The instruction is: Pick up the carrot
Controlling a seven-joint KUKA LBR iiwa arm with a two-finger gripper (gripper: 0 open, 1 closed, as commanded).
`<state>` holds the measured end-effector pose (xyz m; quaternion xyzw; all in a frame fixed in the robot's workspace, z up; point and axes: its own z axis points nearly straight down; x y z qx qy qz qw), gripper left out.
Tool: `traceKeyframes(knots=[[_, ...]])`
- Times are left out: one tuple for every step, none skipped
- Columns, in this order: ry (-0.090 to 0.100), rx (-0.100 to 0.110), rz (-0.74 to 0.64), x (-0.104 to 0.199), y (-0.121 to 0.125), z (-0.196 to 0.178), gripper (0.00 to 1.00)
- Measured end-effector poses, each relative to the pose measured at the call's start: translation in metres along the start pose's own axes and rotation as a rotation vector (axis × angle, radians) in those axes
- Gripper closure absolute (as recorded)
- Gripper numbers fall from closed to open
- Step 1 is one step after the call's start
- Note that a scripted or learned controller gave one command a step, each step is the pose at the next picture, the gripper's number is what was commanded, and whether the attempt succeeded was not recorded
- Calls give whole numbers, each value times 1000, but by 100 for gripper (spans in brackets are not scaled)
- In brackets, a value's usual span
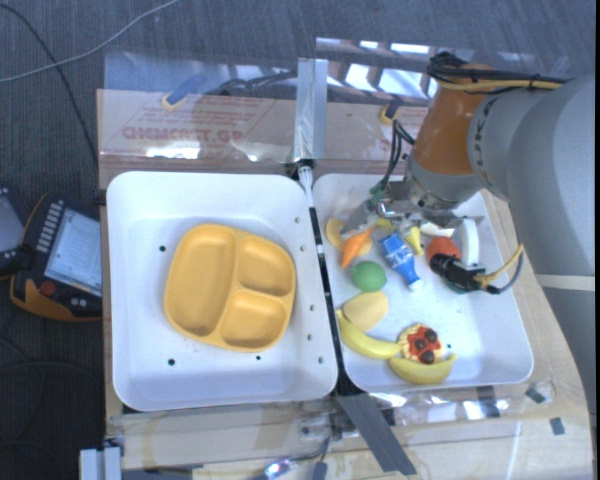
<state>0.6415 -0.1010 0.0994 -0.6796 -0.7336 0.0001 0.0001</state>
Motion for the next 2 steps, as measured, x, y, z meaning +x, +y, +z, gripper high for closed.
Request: traceKeyframes(knots=[[3,3,0,1,-1,-8,100],[-2,2,183,44,11,-83,100]])
